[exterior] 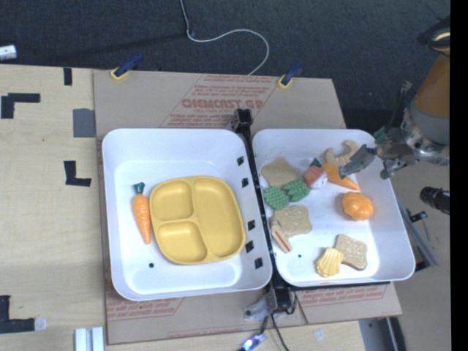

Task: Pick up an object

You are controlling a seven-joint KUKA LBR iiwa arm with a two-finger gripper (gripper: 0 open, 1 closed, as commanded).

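Note:
The right bin holds several toy foods: an orange fruit, an orange wedge, a beige curled piece, a red and white piece, a green leafy piece, a tan cookie, a bread slice, a toast piece and a yellow ridged piece. My gripper hangs over the bin's upper right part, open, with nothing between its fingers. Its left fingertip sits just right of the orange wedge.
The left bin holds a yellow divided plate and a toy carrot to the plate's left. Black clips run along the seam between the bins. The arm's grey and orange body stands beyond the right bin's rim.

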